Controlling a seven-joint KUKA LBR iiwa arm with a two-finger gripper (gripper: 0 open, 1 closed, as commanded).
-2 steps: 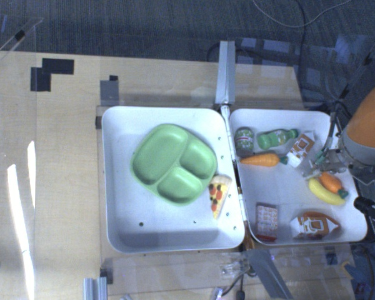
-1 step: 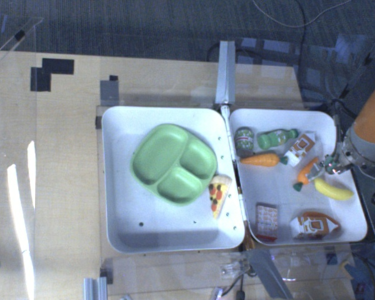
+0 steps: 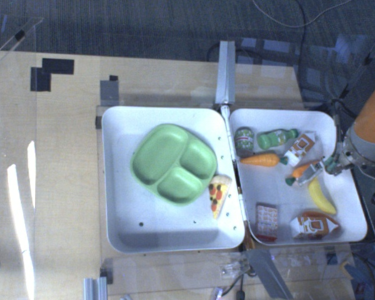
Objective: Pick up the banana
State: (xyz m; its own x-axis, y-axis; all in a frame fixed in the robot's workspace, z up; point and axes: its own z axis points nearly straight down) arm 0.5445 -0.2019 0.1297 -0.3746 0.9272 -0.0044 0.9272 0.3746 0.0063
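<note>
Firstly, the left bin (image 3: 112, 186) held a green divided plate (image 3: 174, 162) near its centre, with a toy pizza slice (image 3: 218, 194) at the plate's four o'clock, close to the bin's right wall. In the right bin (image 3: 356, 224) a can (image 3: 244, 140) and a green bottle (image 3: 276, 139) lay at twelve o'clock, a carrot (image 3: 260, 160) just below them. The banana (image 3: 321, 196) lay at three o'clock, apart from the gripper. The gripper (image 3: 314, 171) hovered just above the banana's upper end (finger spacing could not be determined), with nothing seen held. A red packet (image 3: 267, 221) and a brown carton (image 3: 314, 225) lay at six o'clock.
</note>
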